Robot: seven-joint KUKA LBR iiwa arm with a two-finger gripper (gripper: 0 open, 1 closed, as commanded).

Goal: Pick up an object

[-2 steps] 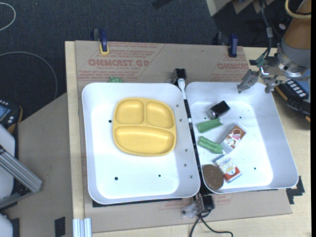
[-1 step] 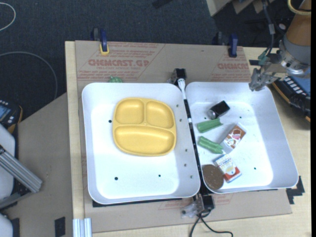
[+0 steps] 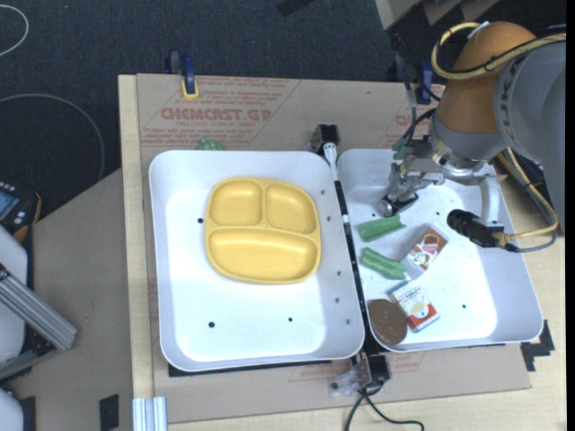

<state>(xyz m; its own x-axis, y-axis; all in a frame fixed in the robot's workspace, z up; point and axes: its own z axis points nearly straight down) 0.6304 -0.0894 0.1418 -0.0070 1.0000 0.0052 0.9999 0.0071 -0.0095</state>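
The tabletop (image 3: 135, 268) carries a pale board printed with red lettering along its far edge, and on it sit two shallow white bins side by side. The grey arm (image 3: 503, 88), with its orange band, reaches in from the right over the far right corner of the board.

The left bin (image 3: 180, 312) holds a yellow plate (image 3: 263, 230) with three compartments, lying flat in the far half of the bin and well clear of its walls. The right bin (image 3: 512, 312) holds all the small things.

The tool (image 3: 402, 191) hangs low over the far left part of the right bin, close to the wall shared with the left bin. I cannot tell whether it is apart or together, and nothing is seen clamped in it.

A brown disc (image 3: 388, 321) lies at the near left corner of the right bin, touching a white, blue and red packet (image 3: 417, 303) on its right. A red and white carton (image 3: 425, 250) lies tilted near the middle. Just near the tool lies one green piece (image 3: 380, 227); a second green piece (image 3: 383, 265) lies nearer still, just left of the carton.
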